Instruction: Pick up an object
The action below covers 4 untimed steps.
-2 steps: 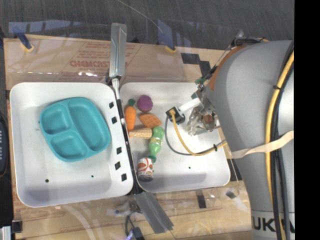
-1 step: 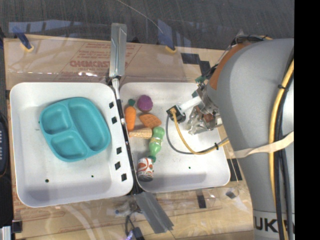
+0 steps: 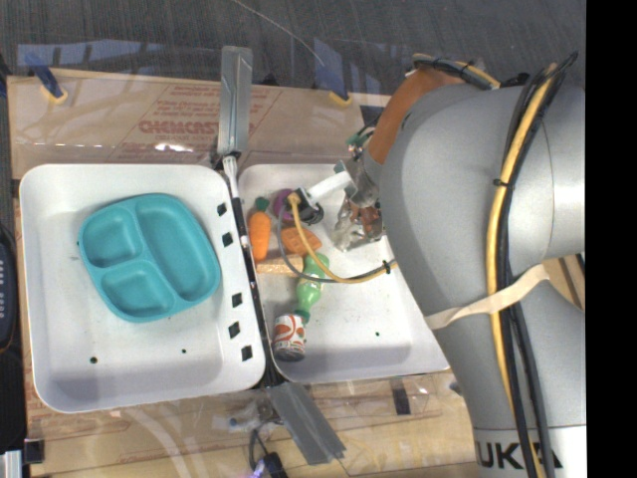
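arm (image 3: 478, 217) hides much of the right bin (image 3: 338, 352).

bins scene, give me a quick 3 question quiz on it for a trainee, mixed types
1. True or false: the teal divided plate lies in the left bin.
2. Which lies nearest the right bin's front wall? A) the carrot B) the small can C) the green bottle
3. Fill in: the arm reaches over the ___ bin.

Key: 1 true; 2 B; 3 right.
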Each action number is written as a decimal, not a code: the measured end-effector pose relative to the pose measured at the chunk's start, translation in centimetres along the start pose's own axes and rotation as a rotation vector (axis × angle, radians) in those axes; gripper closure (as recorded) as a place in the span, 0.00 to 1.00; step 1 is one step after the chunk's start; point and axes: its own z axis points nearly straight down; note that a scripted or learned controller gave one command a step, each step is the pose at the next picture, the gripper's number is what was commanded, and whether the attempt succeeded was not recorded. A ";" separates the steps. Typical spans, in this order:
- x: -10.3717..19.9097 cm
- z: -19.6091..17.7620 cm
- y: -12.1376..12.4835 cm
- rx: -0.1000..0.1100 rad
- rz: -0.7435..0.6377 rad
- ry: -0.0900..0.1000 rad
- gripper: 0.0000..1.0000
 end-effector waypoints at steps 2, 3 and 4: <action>0.0 -1.2 4.2 0.001 -0.005 0.001 1.00; 0.1 -2.2 4.0 0.004 -0.013 0.000 1.00; 0.2 -0.1 6.1 -0.005 -0.004 0.003 1.00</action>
